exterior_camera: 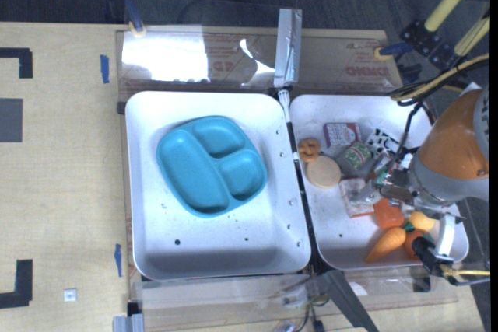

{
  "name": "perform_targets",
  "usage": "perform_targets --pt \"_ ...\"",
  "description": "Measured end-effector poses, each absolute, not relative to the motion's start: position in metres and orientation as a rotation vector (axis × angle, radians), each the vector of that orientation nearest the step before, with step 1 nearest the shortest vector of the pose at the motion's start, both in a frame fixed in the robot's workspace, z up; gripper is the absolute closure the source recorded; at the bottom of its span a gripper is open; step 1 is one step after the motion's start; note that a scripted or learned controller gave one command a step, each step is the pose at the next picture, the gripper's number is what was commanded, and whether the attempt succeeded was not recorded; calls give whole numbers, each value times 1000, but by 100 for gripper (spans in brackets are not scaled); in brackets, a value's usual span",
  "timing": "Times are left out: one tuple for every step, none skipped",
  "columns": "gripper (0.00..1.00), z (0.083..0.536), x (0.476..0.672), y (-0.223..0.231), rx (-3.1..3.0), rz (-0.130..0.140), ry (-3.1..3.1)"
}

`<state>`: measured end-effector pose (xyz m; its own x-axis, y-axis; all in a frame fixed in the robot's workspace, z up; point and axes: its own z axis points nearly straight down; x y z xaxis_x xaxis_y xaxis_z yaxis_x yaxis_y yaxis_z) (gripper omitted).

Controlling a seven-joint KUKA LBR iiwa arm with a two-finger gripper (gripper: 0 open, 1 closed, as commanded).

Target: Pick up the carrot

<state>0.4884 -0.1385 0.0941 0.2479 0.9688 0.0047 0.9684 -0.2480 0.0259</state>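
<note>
Orange-banded arm (459, 144) hung over right bin's (327, 245) near-right corner; gripper (393, 186) sat low in clutter, can't tell if wide or narrow. Carrot (387, 243) lay just below gripper, toward bin's near wall, long axis slanting, tip down-left. Yellow toy (422, 221) touched carrot's thick end. Round tan piece (323, 171) & packets (350, 148) lay left of gripper, blue tray (210, 163) in left bin, well apart.

The grey, orange-banded arm (459, 152) covers the right white bin's (334, 245) far side; its gripper fingers are hidden.
</note>
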Motion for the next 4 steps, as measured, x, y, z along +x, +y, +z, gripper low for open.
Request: perform_targets --pt "0 94 490 -167 2573 31 1793" --pt "100 105 489 -174 2569 25 1776" --pt "100 178 520 -211 2736 1 1542" --pt "100 290 541 -197 2799 6 1419"
